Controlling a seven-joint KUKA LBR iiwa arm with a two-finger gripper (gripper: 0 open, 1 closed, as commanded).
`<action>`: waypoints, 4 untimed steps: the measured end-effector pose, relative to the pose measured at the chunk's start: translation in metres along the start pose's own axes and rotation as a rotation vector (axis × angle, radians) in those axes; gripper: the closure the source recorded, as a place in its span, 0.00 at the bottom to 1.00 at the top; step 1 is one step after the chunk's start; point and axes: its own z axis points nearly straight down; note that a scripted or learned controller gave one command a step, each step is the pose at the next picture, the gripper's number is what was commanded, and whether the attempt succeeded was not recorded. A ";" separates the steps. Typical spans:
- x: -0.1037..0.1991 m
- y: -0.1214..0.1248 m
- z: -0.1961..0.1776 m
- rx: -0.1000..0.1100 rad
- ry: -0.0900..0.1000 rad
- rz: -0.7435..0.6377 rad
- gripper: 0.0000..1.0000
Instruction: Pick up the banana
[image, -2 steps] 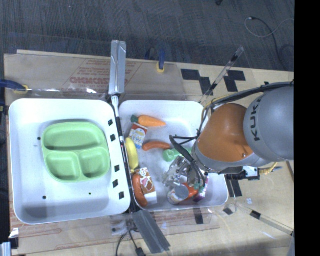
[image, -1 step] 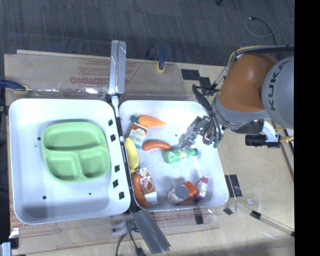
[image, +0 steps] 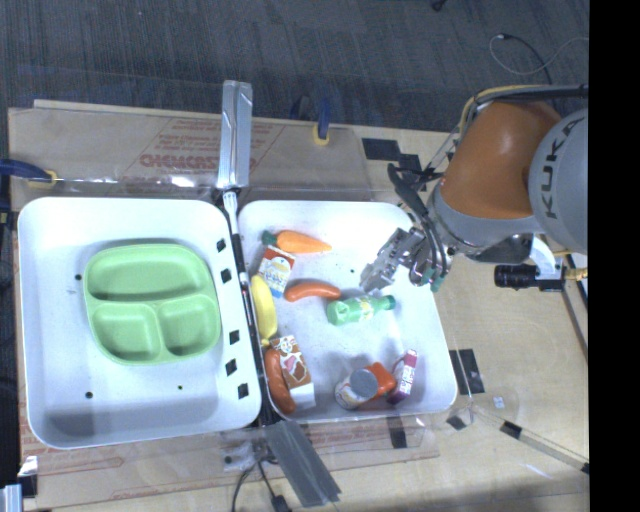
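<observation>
The yellow banana (image: 264, 307) lies lengthwise along the left wall of the right bin (image: 432, 330), next to the divider. My gripper (image: 381, 274) hangs over the right half of that bin, fingers pointing down-left, well to the right of the banana. Its tips stand just above a green bottle (image: 358, 309) and nothing shows between them. The fingers look slightly apart.
Also in the right bin: a carrot (image: 300, 241), an orange sausage (image: 312, 291), two small cartons (image: 276, 270) (image: 292, 368), a can (image: 358, 387) and a pink-capped bottle (image: 405, 375). The left bin (image: 50, 330) holds a green divided plate (image: 152, 302).
</observation>
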 end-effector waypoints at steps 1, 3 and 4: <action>0.043 0.120 -0.149 -0.001 0.001 0.097 1.00; 0.043 0.123 -0.170 0.000 -0.003 0.083 1.00; 0.042 0.124 -0.181 0.000 -0.006 0.078 1.00</action>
